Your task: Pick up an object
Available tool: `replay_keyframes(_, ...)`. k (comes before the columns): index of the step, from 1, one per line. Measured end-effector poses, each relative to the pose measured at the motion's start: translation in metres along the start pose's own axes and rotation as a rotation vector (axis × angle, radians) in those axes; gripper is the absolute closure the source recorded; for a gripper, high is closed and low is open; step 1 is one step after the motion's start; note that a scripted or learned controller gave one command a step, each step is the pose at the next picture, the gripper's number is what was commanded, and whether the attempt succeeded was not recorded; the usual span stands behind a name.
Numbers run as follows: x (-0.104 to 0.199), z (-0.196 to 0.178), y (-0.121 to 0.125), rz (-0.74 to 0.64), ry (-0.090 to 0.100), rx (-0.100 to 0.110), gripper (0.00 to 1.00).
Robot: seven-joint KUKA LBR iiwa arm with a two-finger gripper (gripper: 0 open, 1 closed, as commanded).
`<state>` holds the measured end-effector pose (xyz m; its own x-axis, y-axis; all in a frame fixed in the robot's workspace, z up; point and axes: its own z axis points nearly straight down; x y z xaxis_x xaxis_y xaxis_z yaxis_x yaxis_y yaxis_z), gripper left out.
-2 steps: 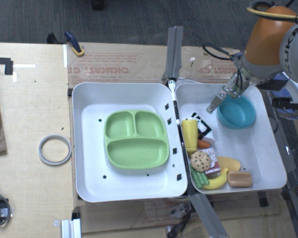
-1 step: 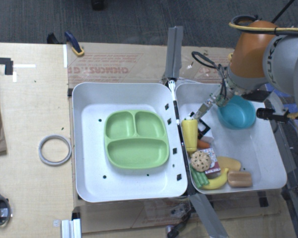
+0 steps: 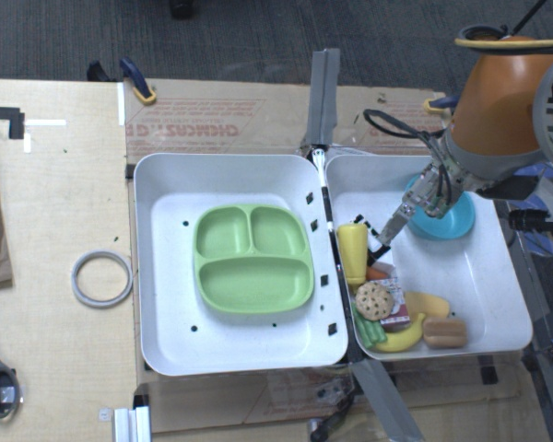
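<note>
Two bins: left bin (image 3: 157,247) holds a green divided plate (image 3: 253,258); right bin (image 3: 498,274) holds the loose items.
Objects on offer: yellow cup (image 3: 353,251), cookie (image 3: 373,299), banana (image 3: 398,337), bread roll (image 3: 444,332), blue dish (image 3: 447,217), plus something green and something red half buried in the heap. All lie in the right bin, most crowded into its near left corner.
Arm: reaches in from the right, orange band above the wrist, slanting down toward the heap.
Gripper (image 3: 380,238): tip sits just beside the yellow cup, near its top. Too dark and small at this angle to tell whether it is parted or closed, and nothing can be made out in its grasp.
Progress: judged early. Approach looks made; no item is lifted, all rest on the bin floor. Left to do: close on one item and raise it clear.
Likely target: yellow cup, judging by nearness alone.
Writing: reversed red print on the cardboard (image 3: 198,118) behind the bins, not legible with confidence. White letters on the arm at the far right, cut off by the frame edge.
Bench extras: roll of tape (image 3: 102,277) left of the bins.
</note>
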<state>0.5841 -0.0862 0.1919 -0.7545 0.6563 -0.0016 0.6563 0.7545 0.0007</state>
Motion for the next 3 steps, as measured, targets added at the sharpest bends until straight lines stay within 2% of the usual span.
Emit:
replay_keyframes(1, -0.048, 0.076, 0.013, 0.273, -0.012, -0.012, 0.00)
replay_keyframes(2, -0.075, 0.072, 0.016, 0.319, -0.002, -0.001, 0.00)
replay_keyframes(3, -0.118, 0.024, -0.020, 0.231, -0.003, 0.000, 0.00)
